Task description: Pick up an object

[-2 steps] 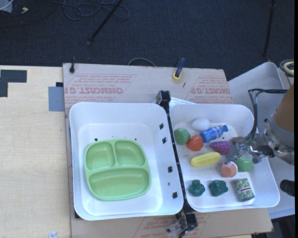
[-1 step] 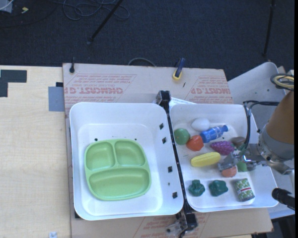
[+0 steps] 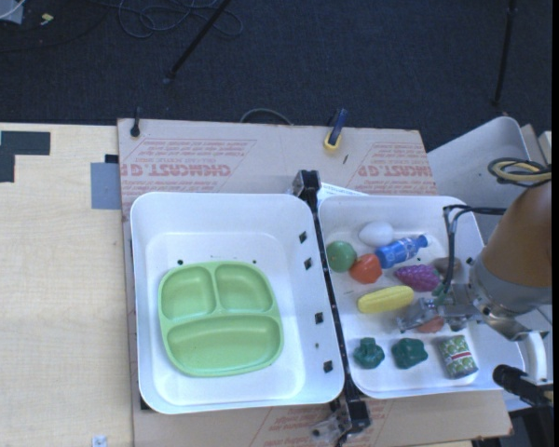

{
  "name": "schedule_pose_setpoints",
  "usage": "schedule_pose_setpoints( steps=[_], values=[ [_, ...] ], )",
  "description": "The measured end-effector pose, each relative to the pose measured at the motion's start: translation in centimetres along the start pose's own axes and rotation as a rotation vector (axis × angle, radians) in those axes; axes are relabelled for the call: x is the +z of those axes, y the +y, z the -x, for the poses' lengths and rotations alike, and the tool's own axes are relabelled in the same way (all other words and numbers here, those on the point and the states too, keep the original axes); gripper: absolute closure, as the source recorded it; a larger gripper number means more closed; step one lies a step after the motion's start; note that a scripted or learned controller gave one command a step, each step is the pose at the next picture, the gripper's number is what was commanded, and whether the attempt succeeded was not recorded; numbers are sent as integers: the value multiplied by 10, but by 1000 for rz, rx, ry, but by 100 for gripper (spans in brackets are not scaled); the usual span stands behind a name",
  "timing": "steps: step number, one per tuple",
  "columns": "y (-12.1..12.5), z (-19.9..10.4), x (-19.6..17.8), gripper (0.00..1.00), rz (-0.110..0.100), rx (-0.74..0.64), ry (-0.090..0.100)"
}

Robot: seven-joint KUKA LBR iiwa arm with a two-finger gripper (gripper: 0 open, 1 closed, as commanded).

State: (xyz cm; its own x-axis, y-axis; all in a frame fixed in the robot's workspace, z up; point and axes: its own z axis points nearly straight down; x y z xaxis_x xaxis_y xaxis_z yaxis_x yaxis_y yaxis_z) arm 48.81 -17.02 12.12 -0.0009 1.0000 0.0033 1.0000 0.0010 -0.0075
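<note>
tool low over a crowded bin

the right bin (image 3: 354,214) holds 9 small items, among them 2 dark green pieces (image 3: 388,353) and 1 yellow one (image 3: 385,299). the tool (image 3: 427,317) sits low beside a partly hidden orange piece (image 3: 432,325); its grip cannot be made out. 1 green tray (image 3: 221,318) lies in the left bin (image 3: 214,210).

My bench (image 3: 47,277) of pale wood carries a cardboard sheet (image 3: 261,161) from its centre out to three o'clock, with the left bin (image 3: 214,208) and the right bin (image 3: 391,385) lying side by side, touching, on that sheet.
</note>
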Motion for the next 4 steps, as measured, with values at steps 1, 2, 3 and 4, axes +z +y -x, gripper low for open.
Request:
schedule_pose_setpoints(
  steps=[1, 2, 3, 4],
  values=[
    [0, -2, 35, 0, 4, 1, -2],
    [1, 0, 23, 100, 6, 7, -1],
    [9, 3, -24, 100, 9, 1, -4],
    [5, 5, -66, 100, 8, 1, -3]
  ],
)
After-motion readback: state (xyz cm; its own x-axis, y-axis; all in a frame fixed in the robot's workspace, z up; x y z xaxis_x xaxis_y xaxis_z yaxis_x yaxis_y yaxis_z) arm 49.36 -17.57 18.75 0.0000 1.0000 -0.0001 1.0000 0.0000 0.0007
